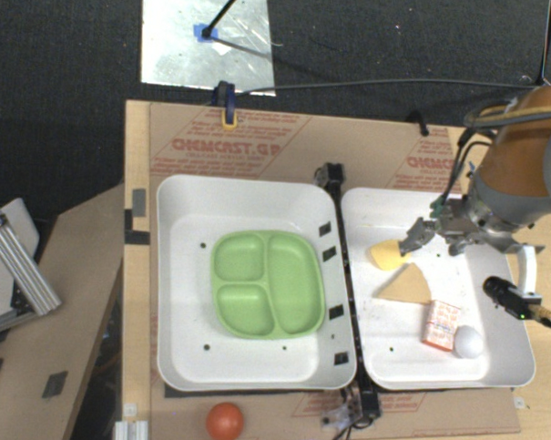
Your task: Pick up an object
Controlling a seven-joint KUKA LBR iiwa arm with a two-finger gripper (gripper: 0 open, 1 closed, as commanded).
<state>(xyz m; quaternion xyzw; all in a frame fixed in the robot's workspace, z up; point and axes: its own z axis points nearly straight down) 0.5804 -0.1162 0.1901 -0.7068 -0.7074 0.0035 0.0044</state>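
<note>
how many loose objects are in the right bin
4: a yellow rounded object by the claw, a tan wedge mid-bin, a red-and-white box and a white ball near the front. The arm may hide more.

The arm (524,171) is cut off by the right edge of the view, so only its orange band and wrist show. The gripper (413,239) covers part of the yellow object (383,257) near the right bin's (524,362) left wall; its printed box (441,324) bears lettering too small to read.
</note>
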